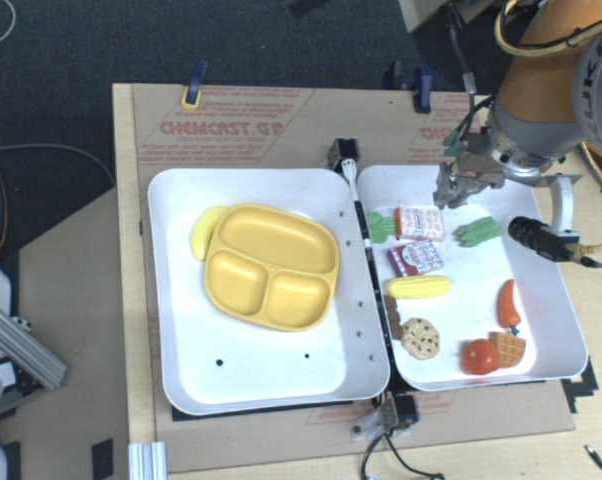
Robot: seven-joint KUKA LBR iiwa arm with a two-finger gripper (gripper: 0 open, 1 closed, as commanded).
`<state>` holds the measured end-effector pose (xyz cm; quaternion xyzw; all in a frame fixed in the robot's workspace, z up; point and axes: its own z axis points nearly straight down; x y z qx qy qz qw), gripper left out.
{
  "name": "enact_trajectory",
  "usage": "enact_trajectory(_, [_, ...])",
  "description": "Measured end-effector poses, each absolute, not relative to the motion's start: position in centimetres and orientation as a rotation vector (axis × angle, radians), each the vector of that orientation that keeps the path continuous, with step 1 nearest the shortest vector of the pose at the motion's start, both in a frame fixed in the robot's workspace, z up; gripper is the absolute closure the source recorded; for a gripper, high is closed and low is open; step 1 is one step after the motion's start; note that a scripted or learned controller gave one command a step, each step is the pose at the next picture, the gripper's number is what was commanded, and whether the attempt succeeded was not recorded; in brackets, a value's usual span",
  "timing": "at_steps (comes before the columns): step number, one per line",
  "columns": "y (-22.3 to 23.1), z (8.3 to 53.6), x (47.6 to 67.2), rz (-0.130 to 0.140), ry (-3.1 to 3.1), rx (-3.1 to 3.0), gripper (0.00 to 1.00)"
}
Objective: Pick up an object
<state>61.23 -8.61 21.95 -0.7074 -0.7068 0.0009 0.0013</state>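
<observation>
Down at the near edge of my right bin (571, 333) the small stuff is scattered loose: a red tomato (478, 356) touching a little waffle (509, 348), a chocolate-chip cookie (420, 338) off to their left, and an orange-red pepper (508, 303) a bit farther back by the right wall. Nothing is stacked, which suits me, since each piece can be come at from above. Moving back, there's a yellow corn cob (418, 287) lying crosswise near the divider, then a red-and-white packet (415, 259) and, beyond it, a second packet (420, 223) with a green leafy piece (381, 227) on its left and another green piece (477, 231) on its right. Over in the left bin (171, 268) sits a yellow divided tray (271, 266) with a yellow piece (205, 230) tucked partly under its far-left edge, well apart from me. And here I am at the back: my claw (455, 190) hangs over the far end of the right bin, just beyond that second packet and the green piece, nothing in it that I can see. Whether my claw is apart or together I cannot tell from this angle. My guess is that the packet or the green piece is the pick, being nearest below me.
</observation>
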Motion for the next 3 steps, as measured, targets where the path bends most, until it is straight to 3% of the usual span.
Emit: enact_trajectory(3, [-8.4, 21.7, 61.1, 0.003, -2.219, -2.220, 1.00])
